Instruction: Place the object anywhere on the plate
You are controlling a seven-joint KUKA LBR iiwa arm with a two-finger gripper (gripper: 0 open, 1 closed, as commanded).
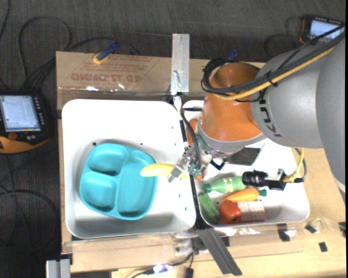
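gripper point(182, 169) has a yellow banana point(157, 169) pinched in its fingers, hanging over the teal plate's point(113, 184) right edge

The big grey arm point(304, 91) comes in from the right, its orange band point(229, 100) angled down toward the middle. The gripper point(182, 169) hangs low, fingers point(177, 172) pinched on something yellow pointing left.

Robotics lab, I reckon. My bench point(313, 178) sits on dark carpet point(162, 10), loose cables point(23, 74) trailing at 10 o'clock. Teach pendant point(16, 119) lies at 9 o'clock. Taped cardboard point(113, 74) lines benchtop at 11 o'clock.
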